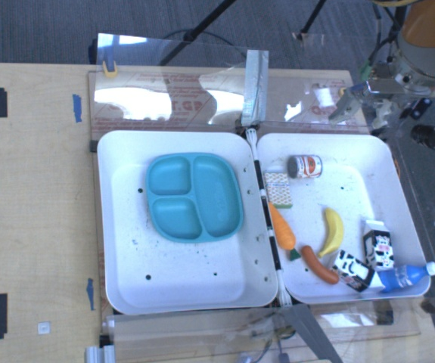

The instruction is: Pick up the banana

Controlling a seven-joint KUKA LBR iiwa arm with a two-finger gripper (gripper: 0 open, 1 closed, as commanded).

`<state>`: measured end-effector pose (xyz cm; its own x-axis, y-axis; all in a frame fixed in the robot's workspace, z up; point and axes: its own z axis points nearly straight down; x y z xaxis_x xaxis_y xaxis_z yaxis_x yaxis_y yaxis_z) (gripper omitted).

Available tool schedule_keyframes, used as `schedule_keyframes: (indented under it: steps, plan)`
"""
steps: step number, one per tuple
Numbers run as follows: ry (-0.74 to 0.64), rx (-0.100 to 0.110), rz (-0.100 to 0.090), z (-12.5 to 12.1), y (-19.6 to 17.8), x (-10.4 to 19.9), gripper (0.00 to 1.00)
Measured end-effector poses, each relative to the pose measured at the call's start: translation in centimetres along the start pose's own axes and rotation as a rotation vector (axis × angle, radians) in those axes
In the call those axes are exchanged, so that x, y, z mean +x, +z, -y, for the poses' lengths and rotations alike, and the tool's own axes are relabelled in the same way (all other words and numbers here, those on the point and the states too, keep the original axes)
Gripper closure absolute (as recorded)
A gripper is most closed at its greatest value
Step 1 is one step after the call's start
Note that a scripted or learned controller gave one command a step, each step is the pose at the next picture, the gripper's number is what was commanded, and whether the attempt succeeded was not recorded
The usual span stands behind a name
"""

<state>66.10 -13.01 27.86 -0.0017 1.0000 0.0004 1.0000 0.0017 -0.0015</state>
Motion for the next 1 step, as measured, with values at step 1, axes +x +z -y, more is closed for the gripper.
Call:
schedule_keyframes:
  steps: [1]
  plan:
    - [0.131, 0.0, 0.0, 5.1, 9.54, -2.01, 0.0]
